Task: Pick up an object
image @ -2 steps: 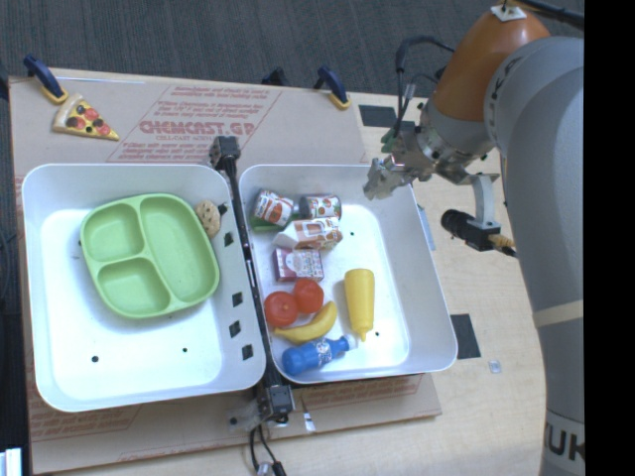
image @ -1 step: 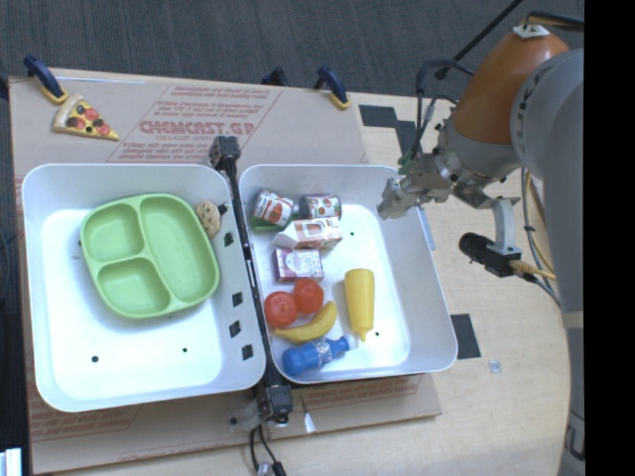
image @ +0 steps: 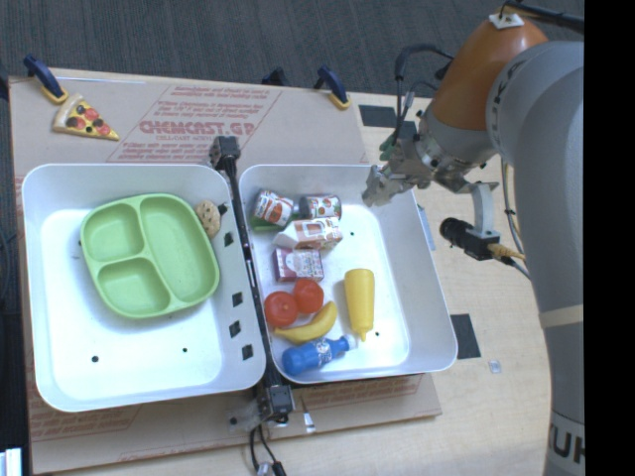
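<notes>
The gripper (image: 380,188) hangs over the right white plastic bin's (image: 422,291) upper right corner, its fingers' state impossible to tell, while the small red-and-white can (image: 321,207) lies just to its left.

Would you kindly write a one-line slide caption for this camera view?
KUKA arm's gripper poised at the upper right rim of the right bin of toy groceries; green divided plate in the left bin.

Dark grey ribbed floor (image: 198,18) fills the view from ten to one o'clock; a cardboard sheet (image: 198,122) printed in red lettering covers the bench, held by blue clamps (image: 45,77) at ten and twelve o'clock; pale wooden benchtop (image: 496,365) shows at four o'clock; lighting is even.
</notes>
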Robot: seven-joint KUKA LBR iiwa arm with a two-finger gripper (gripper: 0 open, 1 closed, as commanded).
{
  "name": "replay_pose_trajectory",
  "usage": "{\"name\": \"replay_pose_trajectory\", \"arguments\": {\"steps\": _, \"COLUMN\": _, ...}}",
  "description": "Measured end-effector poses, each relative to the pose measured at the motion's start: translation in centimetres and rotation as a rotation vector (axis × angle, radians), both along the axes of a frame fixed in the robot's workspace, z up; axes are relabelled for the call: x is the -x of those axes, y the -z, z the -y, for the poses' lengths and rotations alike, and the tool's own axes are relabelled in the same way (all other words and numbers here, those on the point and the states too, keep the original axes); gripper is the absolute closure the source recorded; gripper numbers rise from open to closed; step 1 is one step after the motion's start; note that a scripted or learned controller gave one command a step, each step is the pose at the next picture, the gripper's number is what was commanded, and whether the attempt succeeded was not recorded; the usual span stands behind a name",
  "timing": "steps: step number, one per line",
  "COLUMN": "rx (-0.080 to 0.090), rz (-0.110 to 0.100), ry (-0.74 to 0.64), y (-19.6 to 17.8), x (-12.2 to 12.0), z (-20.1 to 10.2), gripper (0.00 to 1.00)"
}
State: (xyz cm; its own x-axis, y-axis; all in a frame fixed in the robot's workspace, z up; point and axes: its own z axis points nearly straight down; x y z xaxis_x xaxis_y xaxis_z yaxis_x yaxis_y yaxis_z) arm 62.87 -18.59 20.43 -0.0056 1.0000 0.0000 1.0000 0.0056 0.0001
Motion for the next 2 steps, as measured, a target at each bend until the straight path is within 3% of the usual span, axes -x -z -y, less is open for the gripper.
{"name": "replay_pose_trajectory", "arguments": {"steps": 1, "rx": -0.001, "rz": -0.003, "ry": 0.001, "y": -1.5, "x": 3.7, "z": 0.9, "gripper": 1.0}}
{"name": "replay_pose_trajectory", "arguments": {"steps": 2, "rx": 0.0, "rz": -0.003, "ry": 0.001, "y": -3.5, "x": 11.4, "z": -3.5, "gripper": 1.0}}
